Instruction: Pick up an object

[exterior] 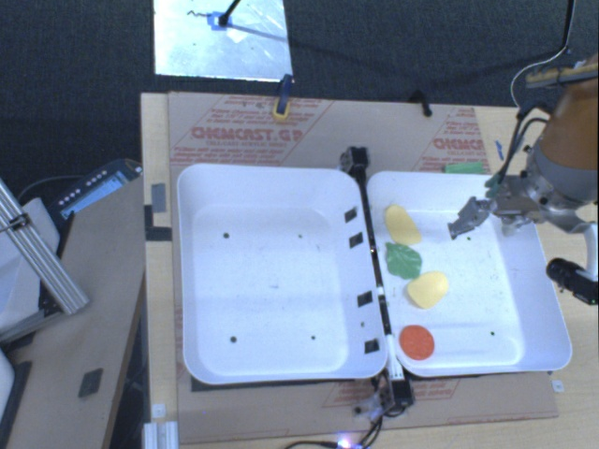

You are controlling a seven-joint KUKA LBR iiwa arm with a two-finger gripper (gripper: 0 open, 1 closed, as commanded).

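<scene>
I am hanging my pincer (468, 220) above the right bin (538, 344), over its upper area, just to the right of the 4 small objects. How wide my pincer is standing I cannot tell from this slant; I am seeing nothing caught in it.

The objects are lying in a loose column along the right bin's left side, close to the divider where the 2 bins are meeting. That is probably why I am holding high and a little aside: from here any of them is within a short drop.

Counting them: 2 yellow pieces, the upper yellow piece (401, 224) and the lower yellow piece (428, 290); 1 green piece (403, 260) lying between them, near both; and 1 red disc (416, 342) nearest the front edge. The left bin (271, 279) is sitting beside them on the table (243, 129), so 2 bins in all.
</scene>
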